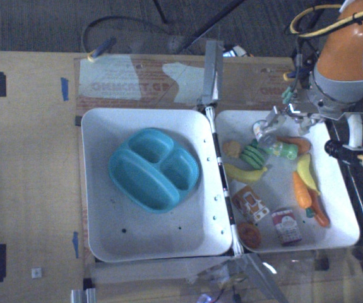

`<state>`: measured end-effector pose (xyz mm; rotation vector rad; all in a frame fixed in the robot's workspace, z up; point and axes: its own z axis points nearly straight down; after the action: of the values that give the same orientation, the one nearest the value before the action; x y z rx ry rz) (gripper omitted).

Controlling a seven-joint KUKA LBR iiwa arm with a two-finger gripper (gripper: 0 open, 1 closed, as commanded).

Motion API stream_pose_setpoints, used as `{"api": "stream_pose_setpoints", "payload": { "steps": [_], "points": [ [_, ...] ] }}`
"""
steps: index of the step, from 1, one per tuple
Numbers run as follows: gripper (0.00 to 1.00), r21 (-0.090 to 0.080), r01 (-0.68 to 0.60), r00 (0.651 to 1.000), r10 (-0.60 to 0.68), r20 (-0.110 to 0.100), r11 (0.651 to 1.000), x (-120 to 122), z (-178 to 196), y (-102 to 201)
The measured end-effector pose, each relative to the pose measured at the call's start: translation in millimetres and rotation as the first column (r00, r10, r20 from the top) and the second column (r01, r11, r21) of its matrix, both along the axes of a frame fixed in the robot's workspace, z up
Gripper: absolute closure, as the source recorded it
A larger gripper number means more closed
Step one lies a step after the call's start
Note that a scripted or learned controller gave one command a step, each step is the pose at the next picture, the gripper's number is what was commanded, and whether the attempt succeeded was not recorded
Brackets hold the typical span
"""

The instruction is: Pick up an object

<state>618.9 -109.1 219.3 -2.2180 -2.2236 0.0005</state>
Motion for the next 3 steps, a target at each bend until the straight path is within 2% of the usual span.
{"api": "stream_pose_setpoints", "payload": {
  "steps": [1,2,3],
  "points": [
    [0.0,0.0,0.058,0.998,-0.058,0.002,0.998,-50.6,-129.4,-22.5],
    [0.0,0.0,0.113,0.994,-0.113,0.001,0.994,20.6,-133.7,-2.6],
    [1.0,0.0,0.11,0.994,-0.11,0.004,0.994,21.8,-122.3,-1.3]
  ]
}}
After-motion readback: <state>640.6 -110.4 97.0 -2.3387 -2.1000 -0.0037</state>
